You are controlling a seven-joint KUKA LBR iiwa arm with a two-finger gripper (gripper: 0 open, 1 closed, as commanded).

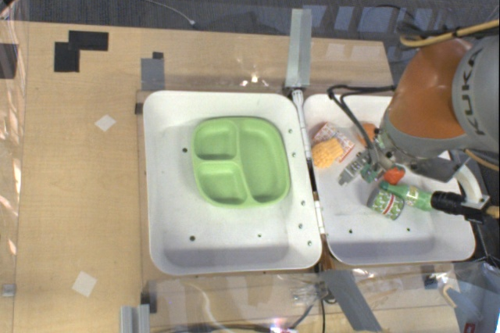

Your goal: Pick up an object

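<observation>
Overhead slanted view of a tan worktop (70,191) w/ two shallow white bins side by side. The grey arm w/ an orange band (426,93) enters from the view's right and reaches down into the right bin (391,241). Its end effector (361,167) sits low over the middle of that bin; metal finger parts point toward the view's left, but can't tell whether they are spread or pressed together, and nothing is clearly seen between them.

Objects near the end effector, all in the right bin: a yellow-orange textured item (331,150), partly in clear wrap, lies just to the view's left and slightly above the tip, close but not clearly touching. A green bottle-like object w/ a white patterned label (398,201) lies on its side just below and to the right of the tip, near the wrist. A small orange-red piece (393,176) sits right beside the wrist, above the bottle.

Well apart to the left, in the left bin (168,241), rests a light green divided plate (238,161) w/ three compartments, approx. centred.
</observation>
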